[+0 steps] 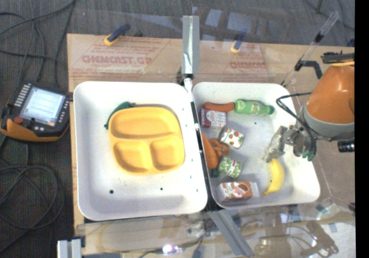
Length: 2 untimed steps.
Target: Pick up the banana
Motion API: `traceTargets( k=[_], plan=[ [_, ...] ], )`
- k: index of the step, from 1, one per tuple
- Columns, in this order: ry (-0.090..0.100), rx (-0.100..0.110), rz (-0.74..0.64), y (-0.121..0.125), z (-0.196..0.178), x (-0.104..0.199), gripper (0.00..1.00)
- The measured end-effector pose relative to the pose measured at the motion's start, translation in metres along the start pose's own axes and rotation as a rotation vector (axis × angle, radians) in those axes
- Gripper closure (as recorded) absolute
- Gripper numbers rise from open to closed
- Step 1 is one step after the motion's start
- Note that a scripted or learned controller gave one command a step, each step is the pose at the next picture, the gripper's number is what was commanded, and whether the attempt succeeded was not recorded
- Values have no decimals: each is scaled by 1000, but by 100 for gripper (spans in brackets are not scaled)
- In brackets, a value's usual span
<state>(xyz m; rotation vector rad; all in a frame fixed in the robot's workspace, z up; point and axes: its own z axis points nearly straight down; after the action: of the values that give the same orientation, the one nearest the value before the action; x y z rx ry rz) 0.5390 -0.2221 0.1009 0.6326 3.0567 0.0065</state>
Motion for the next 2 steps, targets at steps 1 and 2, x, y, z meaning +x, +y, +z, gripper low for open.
traceTargets(
  k=[1,2],
  plan=[
    [16,9,302,28,-83,-13,100],
    [17,12,291,-6,-85,56,100]
  ],
)
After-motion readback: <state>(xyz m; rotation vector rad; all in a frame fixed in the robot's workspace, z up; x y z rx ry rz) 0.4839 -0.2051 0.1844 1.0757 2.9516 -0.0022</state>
